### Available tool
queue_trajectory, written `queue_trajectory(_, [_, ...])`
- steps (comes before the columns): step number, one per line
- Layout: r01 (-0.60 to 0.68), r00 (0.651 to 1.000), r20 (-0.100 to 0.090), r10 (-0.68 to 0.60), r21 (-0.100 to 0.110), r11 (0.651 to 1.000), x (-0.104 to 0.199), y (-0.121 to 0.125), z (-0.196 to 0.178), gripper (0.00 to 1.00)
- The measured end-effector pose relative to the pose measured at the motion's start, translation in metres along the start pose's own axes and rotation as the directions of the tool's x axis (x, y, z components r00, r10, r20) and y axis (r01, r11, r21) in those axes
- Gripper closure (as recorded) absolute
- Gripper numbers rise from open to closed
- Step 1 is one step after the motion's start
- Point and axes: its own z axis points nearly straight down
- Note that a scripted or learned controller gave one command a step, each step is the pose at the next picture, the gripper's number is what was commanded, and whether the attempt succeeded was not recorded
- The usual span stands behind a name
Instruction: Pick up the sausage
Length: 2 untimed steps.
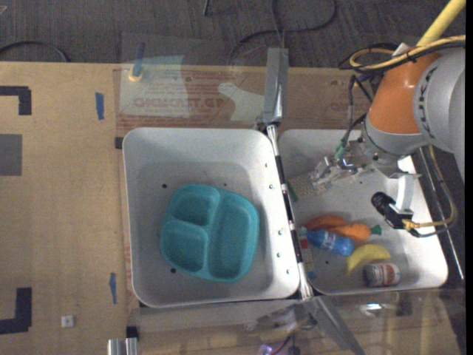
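In the right bin (429,272), a reddish-orange oblong piece (325,221) lies near the left wall; it may be the sausage, though I cannot tell for sure. It touches an orange carrot (355,232) with a green tip and a blue bottle (332,242). My gripper (325,173) hangs over the upper left part of the right bin, a short way above and apart from that piece. Nothing shows in its grasp. The grey arm with its orange band (395,102) reaches in from the upper right.
A yellow banana (368,255) and a small can (382,274) lie toward the right bin's front. A teal divided plate (211,232) sits in the left bin (148,154). A black fitting with a cable (389,207) hangs at the right bin's right side.
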Motion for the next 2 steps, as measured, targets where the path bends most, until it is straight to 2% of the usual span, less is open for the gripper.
queue_trajectory(1, [-0.143, 0.99, 0.0, 0.143, -0.005, 0.99, 0.008, -0.044, 0.031, 0.0])
queue_trajectory(2, [-0.202, 0.979, 0.0, 0.202, 0.002, 0.979, -0.013, -0.02, -0.045, 0.0])
